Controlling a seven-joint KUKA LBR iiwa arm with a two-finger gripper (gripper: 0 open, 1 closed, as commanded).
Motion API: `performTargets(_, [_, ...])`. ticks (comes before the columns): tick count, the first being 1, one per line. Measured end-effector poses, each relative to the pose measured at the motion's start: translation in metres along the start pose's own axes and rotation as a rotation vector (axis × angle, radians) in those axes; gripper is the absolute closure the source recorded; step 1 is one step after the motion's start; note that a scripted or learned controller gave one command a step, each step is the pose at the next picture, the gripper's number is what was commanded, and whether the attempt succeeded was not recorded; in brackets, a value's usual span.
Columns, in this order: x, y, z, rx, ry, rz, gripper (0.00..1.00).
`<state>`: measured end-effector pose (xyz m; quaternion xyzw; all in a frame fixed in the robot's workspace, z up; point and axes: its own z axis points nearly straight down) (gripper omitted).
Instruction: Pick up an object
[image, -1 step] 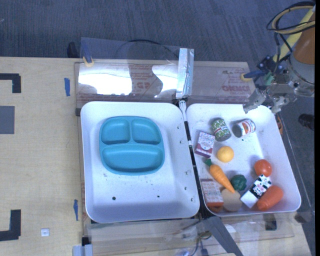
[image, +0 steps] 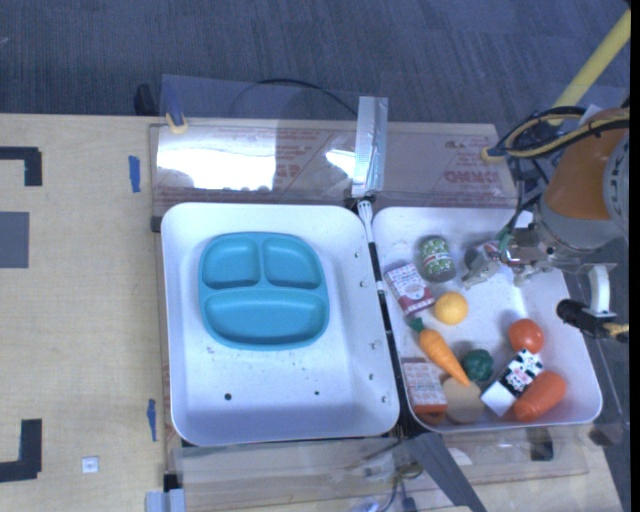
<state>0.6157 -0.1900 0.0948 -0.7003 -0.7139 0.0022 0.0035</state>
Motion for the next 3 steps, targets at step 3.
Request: performTargets(3, [0.075,-0.012,-0.136,-0.006,-0.001,0.107,1.0])
